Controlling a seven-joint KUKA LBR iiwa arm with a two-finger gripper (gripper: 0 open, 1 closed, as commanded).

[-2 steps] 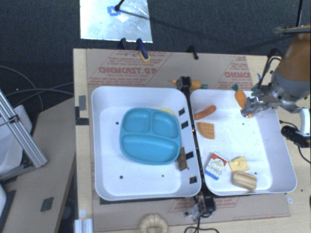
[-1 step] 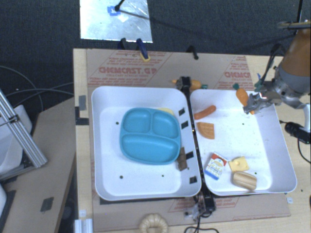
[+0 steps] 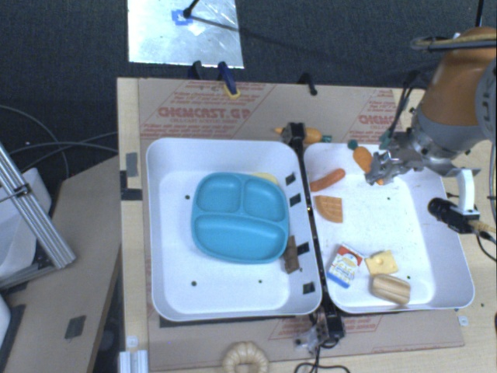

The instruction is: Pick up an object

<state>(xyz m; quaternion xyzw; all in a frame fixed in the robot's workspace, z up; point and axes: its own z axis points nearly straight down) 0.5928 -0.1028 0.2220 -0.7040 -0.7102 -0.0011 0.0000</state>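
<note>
My gripper (image 3: 379, 174) hangs low over the far part of the right bin (image 3: 450, 255). It is right beside an orange carrot-like piece (image 3: 362, 158), and whether they touch is unclear. A red sausage (image 3: 327, 179) and an orange wedge (image 3: 329, 208) lie to the gripper's left, near the divider. Toward the front of this bin rest a small blue and white carton (image 3: 344, 266), a yellow cheese piece (image 3: 381, 263) and a tan bread loaf (image 3: 390, 288).
The left bin (image 3: 175, 270) holds a blue divided plate (image 3: 241, 216), a brown piece (image 3: 291, 256) by the divider and a pale yellow thing (image 3: 266, 177) behind the plate. A ring-shaped pastry (image 3: 245, 357) sits off the front edge. A foil sheet (image 3: 182, 22) lies at the back.
</note>
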